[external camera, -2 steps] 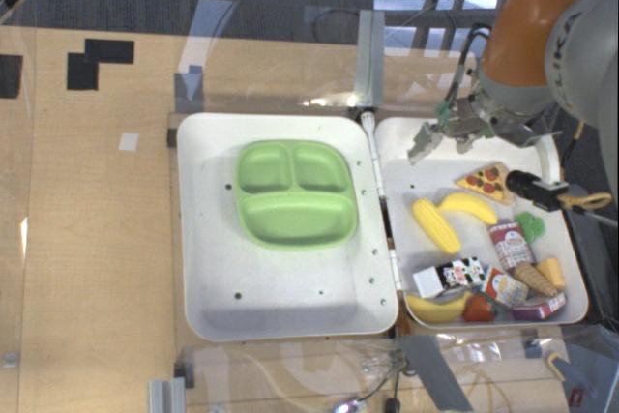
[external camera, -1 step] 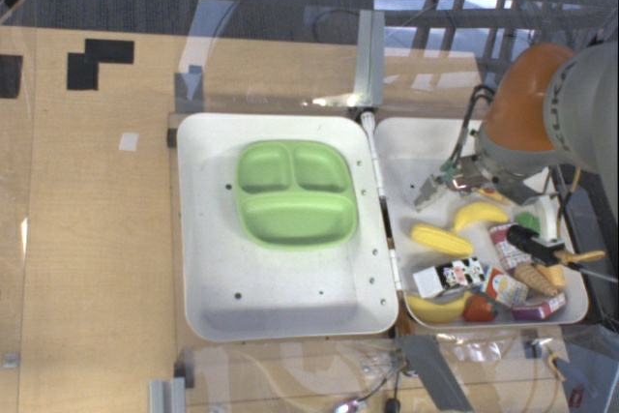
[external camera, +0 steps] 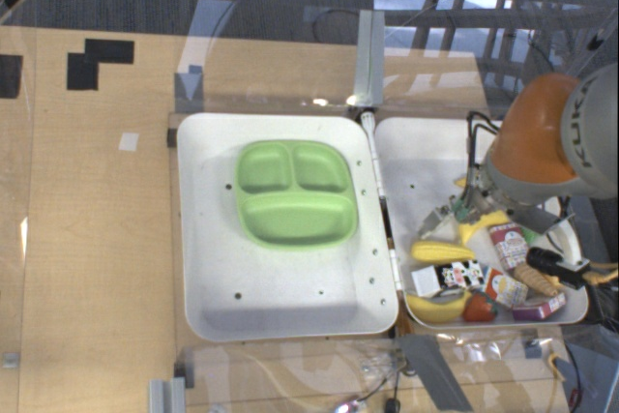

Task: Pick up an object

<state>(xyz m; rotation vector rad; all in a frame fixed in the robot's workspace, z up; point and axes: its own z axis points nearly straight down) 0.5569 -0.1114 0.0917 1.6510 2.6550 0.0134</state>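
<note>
From my remote station: the arm (external camera: 542, 135) reaches into the right bin (external camera: 416, 160), its jaws low beside a banana (external camera: 445, 252); their spread I cannot tell. A green tray (external camera: 295, 193) lies in the left bin (external camera: 208, 237)

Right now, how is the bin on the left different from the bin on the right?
The left bin holds one thing, a green divided plate, while the right bin holds a jumble of small items, among them a banana. The arm reaches over the right bin, not over the left bin. Both are shallow, white and side by side.
</note>
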